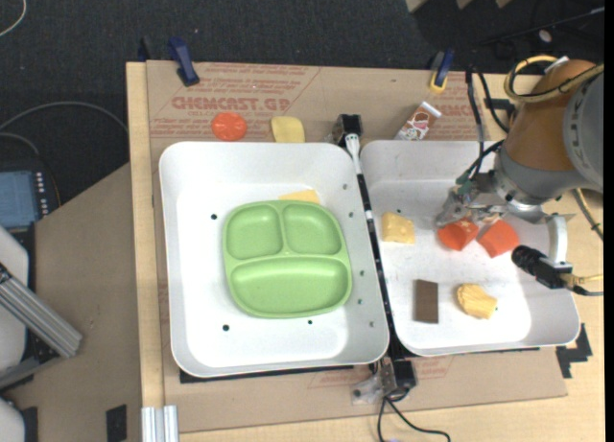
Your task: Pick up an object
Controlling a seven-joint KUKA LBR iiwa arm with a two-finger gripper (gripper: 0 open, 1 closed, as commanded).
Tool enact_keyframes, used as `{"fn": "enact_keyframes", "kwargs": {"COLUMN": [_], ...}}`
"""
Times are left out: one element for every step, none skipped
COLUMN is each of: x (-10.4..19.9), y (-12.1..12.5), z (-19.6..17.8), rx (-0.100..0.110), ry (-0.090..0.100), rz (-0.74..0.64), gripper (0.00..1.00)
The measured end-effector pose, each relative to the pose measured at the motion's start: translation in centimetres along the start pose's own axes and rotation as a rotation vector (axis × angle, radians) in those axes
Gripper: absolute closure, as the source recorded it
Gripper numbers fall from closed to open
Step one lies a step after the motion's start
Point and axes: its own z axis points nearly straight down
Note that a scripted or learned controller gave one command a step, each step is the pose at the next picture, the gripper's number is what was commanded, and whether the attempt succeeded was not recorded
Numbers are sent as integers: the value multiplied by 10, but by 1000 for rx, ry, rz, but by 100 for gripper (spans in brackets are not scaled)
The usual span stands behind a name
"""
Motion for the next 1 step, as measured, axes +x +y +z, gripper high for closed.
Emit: {"fn": "enact_keyframes", "kwargs": {"x": [82], "y": [-26], "z": [-93], "rx": [1], "ry": [4], "rz": [-8], "gripper": [100]}}
